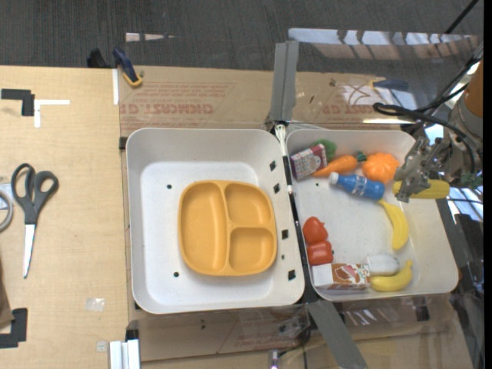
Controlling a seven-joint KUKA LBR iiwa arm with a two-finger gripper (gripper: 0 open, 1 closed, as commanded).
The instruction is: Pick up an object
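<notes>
The gripper (413, 181) hangs over the right bin's (346, 237) far right edge with a short yellow object (429, 190) at its tip; whether the fingers clamp it cannot be told. Just below lies 1 banana (397, 223), long axis running near to far. A 2nd banana (390, 278) rests at the near wall.
</notes>
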